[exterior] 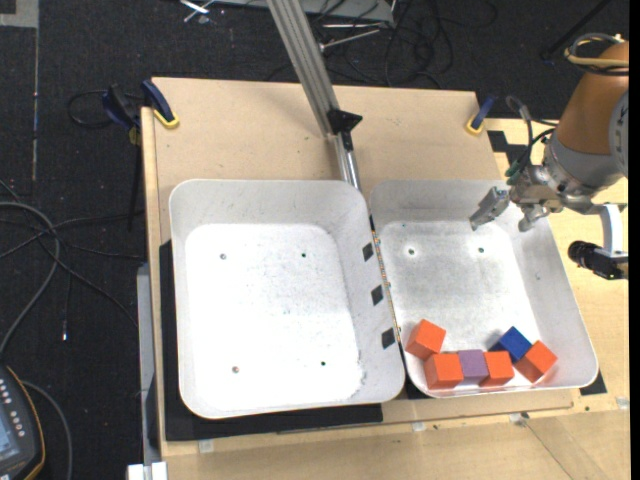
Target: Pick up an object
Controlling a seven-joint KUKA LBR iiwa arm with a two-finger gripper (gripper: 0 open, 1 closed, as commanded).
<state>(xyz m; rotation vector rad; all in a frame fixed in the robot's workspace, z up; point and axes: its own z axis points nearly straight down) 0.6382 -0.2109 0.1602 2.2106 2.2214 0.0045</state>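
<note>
Blocks are what the arm has to choose from, and all of them sit huddled in the near corner of the right bin (560, 298). Looking down from the fixed camera, I count an orange block (427, 337) standing a little apart to the left, then a row along the front wall: another orange block (445, 370), a lilac block (472, 365), a third orange block (498, 367), a fourth orange block (538, 360) at the right end, and a blue block (515, 341) tucked just behind the last two.

The gripper (511, 211) hangs over the far edge of that same bin, near its right wall. Its fingers stand spread apart with nothing between them. So the cluster lies toward the front of the bin from the fingers, well apart from them, across bare white floor. The row runs roughly left to right along the front wall, and I judge the lone orange block the easiest to take, since its sides are free.

The left bin (190, 268) holds no blocks. Both bins rest on the tan worktop (250, 128).
</note>
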